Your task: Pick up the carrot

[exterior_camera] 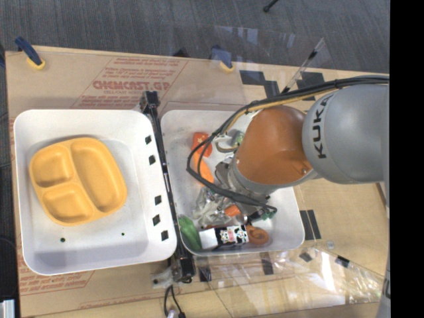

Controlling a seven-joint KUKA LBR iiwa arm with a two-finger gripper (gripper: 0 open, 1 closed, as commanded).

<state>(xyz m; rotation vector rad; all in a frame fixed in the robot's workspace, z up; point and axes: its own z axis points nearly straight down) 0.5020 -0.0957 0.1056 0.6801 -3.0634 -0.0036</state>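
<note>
While my arm hangs over the right bin, my pincer's state I cannot tell. Surface: brown, printed cardboard. Left bin: yellow compartment tray. Floor: dark carpet.

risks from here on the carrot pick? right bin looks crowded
1. Clutter: the carrot lies among packed items, with a green piece and a black-and-white pack nearby, so a wrong grab seems possible.
2. Occlusion: the arm covers much of the right bin, making a grasp hard to confirm.
3. Cables loop low over the items and might snag.

Divided tray in left bin; arm over right bin.
</note>
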